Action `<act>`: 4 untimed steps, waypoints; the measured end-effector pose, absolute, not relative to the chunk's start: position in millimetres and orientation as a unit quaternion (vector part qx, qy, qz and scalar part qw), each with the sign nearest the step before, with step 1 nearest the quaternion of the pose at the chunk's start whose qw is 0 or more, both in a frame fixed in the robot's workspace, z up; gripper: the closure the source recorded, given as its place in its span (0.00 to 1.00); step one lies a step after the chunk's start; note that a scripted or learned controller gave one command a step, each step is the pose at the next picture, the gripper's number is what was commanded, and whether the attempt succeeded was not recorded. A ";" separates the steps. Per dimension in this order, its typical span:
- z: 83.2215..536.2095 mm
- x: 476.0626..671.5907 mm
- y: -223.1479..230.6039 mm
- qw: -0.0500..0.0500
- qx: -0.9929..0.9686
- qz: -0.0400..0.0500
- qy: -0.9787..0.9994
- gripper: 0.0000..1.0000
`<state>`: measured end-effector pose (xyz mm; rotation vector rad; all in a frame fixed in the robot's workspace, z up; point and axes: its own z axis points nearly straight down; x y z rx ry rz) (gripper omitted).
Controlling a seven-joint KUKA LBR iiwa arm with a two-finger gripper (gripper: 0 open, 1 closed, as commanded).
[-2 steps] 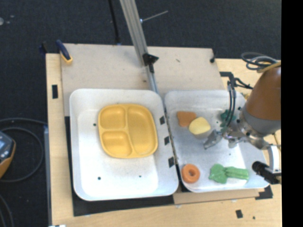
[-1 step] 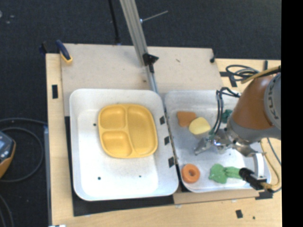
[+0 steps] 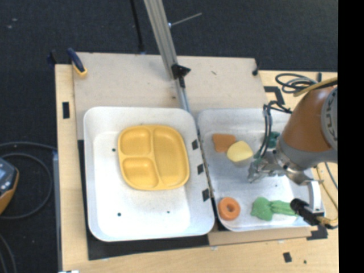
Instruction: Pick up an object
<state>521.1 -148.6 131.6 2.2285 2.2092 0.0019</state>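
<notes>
In the right bin [image 3: 227,121], against its right edge, the arm [image 3: 307,132] hangs low with the gripper [image 3: 259,172] over bare floor near the bin's middle. Whether it is spread or closed I cannot tell; nothing is seen held in it.

Largest to smallest:
- Left bin [image 3: 102,209]: yellow divided plate [image 3: 153,156], centred.
- Right bin, near edge toward the right corner: green toy [image 3: 272,208].
- Right bin, middle toward the far edge: pale yellow lump [image 3: 239,151], touching an orange block [image 3: 222,141] on its left.
- Right bin, near left corner: orange ring [image 3: 229,208].

Risks (judgement): the gripper sits between things, not over one; a close here would likely grab nothing. The lump is nearest but rounded, so it may squirt sideways. It touches the block, so a finger could catch both or shove one off. The ring lies flat by the wall, leaving little room for fingers.

Writing: none readable on anything.
</notes>
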 end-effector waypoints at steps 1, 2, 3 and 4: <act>186.5 516.7 -141.7 0.003 0.706 0.002 0.708 1.00; 233.4 526.0 -141.1 0.003 0.706 0.001 0.708 1.00; 254.1 527.3 -142.2 0.002 0.706 0.001 0.709 1.00; 257.1 535.4 -99.0 0.001 0.705 0.001 0.710 1.00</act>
